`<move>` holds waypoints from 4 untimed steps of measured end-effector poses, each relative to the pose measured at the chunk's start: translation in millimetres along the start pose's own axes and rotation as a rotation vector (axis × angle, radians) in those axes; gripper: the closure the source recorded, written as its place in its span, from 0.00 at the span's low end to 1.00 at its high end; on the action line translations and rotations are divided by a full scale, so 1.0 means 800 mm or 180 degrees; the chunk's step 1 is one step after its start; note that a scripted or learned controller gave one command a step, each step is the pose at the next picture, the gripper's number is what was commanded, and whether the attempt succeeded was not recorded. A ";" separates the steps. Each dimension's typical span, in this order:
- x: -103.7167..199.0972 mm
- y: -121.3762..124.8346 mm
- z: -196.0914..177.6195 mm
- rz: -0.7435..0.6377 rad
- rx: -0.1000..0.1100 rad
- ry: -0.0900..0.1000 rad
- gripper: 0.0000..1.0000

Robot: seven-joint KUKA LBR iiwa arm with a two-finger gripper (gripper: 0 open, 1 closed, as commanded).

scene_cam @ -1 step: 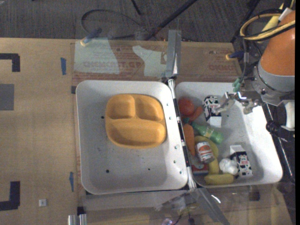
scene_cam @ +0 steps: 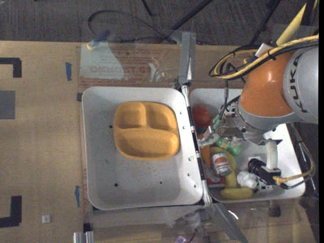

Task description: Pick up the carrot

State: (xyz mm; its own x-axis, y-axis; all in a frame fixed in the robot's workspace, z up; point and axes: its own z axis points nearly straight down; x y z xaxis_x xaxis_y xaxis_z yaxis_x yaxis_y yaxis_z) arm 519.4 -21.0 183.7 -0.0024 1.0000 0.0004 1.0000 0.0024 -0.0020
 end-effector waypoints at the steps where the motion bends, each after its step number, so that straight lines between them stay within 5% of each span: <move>1: -0.003 0.001 -0.013 0.0020 -0.0013 -0.0002 1.00; 2: -0.034 -0.031 -0.085 -0.0062 -0.0010 -0.0002 1.00; 3: 0.055 -0.037 -0.094 0.0006 -0.0015 -0.0003 1.00; 4: 0.018 -0.049 -0.114 -0.0092 -0.0017 -0.0005 1.00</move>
State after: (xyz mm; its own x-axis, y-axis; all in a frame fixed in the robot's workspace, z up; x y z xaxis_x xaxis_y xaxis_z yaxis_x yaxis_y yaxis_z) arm 480.0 -7.0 274.6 -0.0314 0.9995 -0.0012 0.9995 0.0314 0.0031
